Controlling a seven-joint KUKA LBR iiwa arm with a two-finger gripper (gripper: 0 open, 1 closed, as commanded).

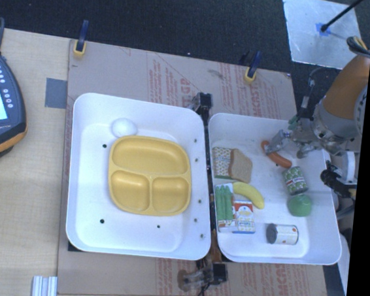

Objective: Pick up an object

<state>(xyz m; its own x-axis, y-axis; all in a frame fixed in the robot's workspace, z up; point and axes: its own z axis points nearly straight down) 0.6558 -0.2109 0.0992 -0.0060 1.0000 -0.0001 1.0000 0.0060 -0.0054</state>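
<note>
- I found the gripper [289, 143] low over the far right part of the right bin [318, 256], hanging from the grey arm [338, 94] that came in from the right.
- Its metal fingers looked parted a modest way, with nothing between them that I could make out; I judged it not to be holding anything.
- The nearest thing was the sausage [277, 158], lying just beside the fingertips, on the near side of them and slightly toward the bin's centre.
- The sausage's long axis ran on a slant, from far-left to near-right across the bin floor. I judged that a grasp would need the fingers set across that slant, not along it.
- Next out, near the sausage, stood a small green-labelled can [294, 180], with a green cup [300, 205] just beyond it toward the near rim.
- Further toward the middle lay a slice of bread [239, 165] touching a cracker [220, 161], then a banana [249, 194] resting on a carton [237, 212].
- A second can [282, 234] lay on its side near the front rim.
- The left bin [84, 166] held a yellow divided plate [149, 174], well apart from the gripper.
- My judgement: the sausage was the likely target, needing only a short drop and a small shift toward the camera.
</note>
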